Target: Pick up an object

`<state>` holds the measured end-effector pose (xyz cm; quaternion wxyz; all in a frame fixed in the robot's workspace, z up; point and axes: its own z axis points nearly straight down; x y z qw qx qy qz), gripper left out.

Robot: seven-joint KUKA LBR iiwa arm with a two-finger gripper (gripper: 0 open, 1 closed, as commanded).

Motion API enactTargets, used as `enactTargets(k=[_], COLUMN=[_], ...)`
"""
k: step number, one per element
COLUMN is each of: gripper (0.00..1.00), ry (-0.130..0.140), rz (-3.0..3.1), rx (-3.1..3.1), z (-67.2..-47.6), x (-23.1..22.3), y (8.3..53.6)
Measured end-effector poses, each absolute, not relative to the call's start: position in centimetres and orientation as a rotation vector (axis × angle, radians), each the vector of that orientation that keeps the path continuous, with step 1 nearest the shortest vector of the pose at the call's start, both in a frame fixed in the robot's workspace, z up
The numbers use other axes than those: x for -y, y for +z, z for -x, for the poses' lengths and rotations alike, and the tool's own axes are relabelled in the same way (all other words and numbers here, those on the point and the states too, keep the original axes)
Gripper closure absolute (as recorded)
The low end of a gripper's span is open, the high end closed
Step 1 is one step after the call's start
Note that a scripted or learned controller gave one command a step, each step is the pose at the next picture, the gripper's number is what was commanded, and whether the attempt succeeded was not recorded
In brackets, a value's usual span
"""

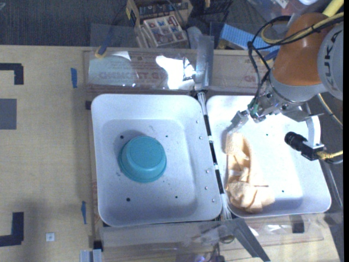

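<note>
Orange-banded arm (305, 48) reaching over right bin (305, 201).
Jaws of gripper (238, 119) just above peach cloth (242, 173) along that bin's left wall, opening impossible to tell; teal bowl (142, 158) upside down in left bin (109, 113).

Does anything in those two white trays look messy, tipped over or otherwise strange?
Two small oddities. The blue bowl in the left bin sits upside down, base up. In the right bin, the tan cloth lies crumpled against the left wall rather than flat. Nothing looks spilled or broken.
</note>
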<state>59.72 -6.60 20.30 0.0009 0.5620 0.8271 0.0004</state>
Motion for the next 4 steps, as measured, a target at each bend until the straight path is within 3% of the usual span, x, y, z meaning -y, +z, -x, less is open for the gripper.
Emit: enactTargets(k=[1,2,3,4], gripper=[0.0,0.0,0.0,0.0], ry=[0.002,0.0,0.0,0.003], rz=[-2.022,-2.09,-2.09,-1.886], rx=[-2.399,-2.345,-2.344,-2.508], z=[-54.6,-52.6,-52.6,-56.9], x=[10.2,7.0,7.0,0.5], y=[37.5,23.6,23.6,24.5])
